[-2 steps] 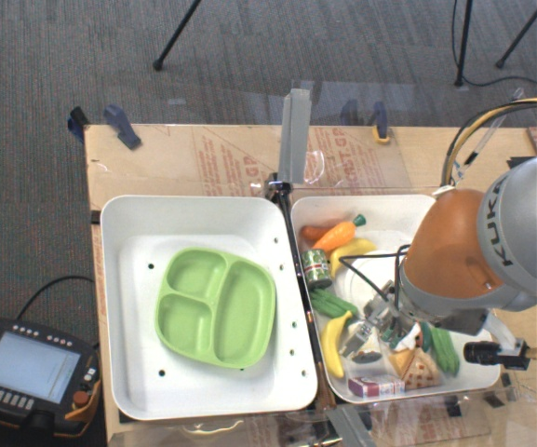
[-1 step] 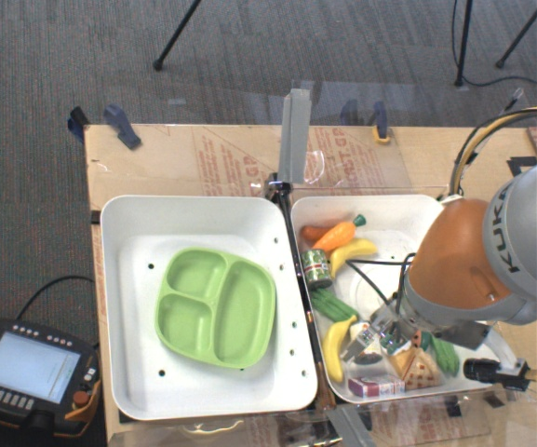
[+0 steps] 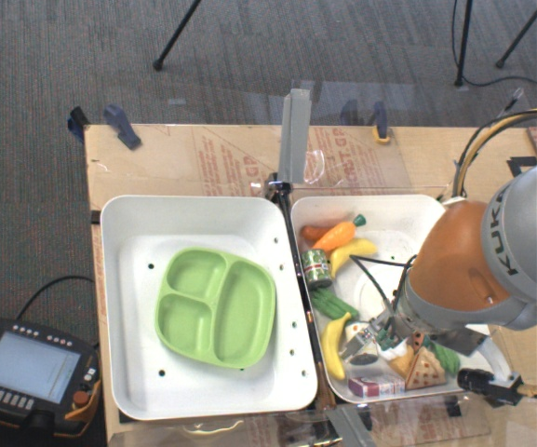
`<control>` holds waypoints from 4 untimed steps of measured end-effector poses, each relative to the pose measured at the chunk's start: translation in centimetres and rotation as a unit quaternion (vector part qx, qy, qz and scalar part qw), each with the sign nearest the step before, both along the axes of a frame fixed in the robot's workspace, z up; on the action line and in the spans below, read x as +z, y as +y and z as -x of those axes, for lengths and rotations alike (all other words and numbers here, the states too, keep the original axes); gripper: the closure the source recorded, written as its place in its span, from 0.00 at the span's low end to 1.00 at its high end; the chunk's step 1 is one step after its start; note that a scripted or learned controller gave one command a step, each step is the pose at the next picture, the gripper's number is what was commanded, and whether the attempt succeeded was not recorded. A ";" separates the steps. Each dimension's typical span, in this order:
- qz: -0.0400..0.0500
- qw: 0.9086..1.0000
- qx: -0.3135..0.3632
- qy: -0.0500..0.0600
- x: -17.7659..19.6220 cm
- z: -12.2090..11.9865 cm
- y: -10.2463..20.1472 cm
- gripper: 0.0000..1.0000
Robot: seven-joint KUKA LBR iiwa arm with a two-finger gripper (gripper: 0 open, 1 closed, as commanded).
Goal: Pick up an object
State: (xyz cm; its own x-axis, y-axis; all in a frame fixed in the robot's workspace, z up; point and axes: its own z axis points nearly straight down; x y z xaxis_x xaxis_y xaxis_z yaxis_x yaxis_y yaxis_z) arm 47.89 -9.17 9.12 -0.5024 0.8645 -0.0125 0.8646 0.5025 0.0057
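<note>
In the camera view, the gripper [image 3: 372, 335] is hanging low inside the right bin [image 3: 408, 205], just right of the yellow banana [image 3: 335, 341], which is lying just beside it; whether it is gripping anything cannot be told. The orange carrot [image 3: 333, 236] is lying farther back from the banana.

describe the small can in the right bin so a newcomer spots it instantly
Look in the right bin, along its left wall beside the divider. The can sits just below the orange carrot, left of a yellow banana. It is the one green-labelled cylinder with a metal top.
</note>
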 end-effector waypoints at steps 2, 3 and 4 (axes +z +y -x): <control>-0.001 1.000 0.019 -0.001 1.0 -0.2 0.0 1.00; -0.001 1.000 0.019 0.000 1.0 -0.2 0.0 0.00; -0.003 1.000 -0.022 0.003 -0.1 -2.0 -0.3 0.00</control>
State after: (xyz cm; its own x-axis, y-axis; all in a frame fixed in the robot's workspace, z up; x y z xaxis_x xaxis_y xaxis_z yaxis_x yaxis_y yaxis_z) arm 49.86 -9.45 9.03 -0.4634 0.8861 -0.0036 0.8861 0.4634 0.0031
